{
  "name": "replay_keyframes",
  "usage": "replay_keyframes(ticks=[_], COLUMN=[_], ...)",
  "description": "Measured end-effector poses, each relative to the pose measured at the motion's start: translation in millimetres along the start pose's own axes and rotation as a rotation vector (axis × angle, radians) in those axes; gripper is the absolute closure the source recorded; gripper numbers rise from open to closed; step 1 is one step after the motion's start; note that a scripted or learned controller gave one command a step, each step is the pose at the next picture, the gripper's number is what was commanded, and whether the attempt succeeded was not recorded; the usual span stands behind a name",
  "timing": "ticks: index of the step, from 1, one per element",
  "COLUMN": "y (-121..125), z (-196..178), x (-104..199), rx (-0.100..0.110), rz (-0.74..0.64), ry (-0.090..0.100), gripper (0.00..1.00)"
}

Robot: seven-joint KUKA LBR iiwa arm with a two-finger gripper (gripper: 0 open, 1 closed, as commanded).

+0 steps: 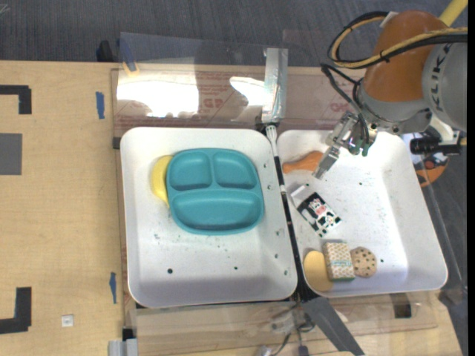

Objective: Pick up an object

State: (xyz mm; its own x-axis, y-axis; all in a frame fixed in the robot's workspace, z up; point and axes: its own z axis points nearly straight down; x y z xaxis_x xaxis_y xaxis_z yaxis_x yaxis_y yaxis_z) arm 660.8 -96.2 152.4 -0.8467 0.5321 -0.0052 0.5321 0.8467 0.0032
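In the right bin [415,221], an orange carrot-shaped piece [300,162] lies at the far left corner. My gripper [329,157] hangs low right beside it, at its right end, and I cannot tell whether it touches the piece. A small black, white and red packet [319,213] lies just in front of the gripper. At the near edge sit a tan round piece [315,268], a patterned box [338,260] and a brown cookie [364,260], close together.
The left bin [148,265] holds a teal divided plate [215,190] with a yellow item [157,178] sticking out from under its left side. A raised divider [282,206] separates the bins. Yellow and black cables [349,39] loop above the wrist.
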Motion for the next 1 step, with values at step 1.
replay_keyframes(ticks=[1], y=[-0.2], z=[1.5], x=[0.7], rx=[0.001], rz=[0.000], ry=[0.003], gripper=[0.00])
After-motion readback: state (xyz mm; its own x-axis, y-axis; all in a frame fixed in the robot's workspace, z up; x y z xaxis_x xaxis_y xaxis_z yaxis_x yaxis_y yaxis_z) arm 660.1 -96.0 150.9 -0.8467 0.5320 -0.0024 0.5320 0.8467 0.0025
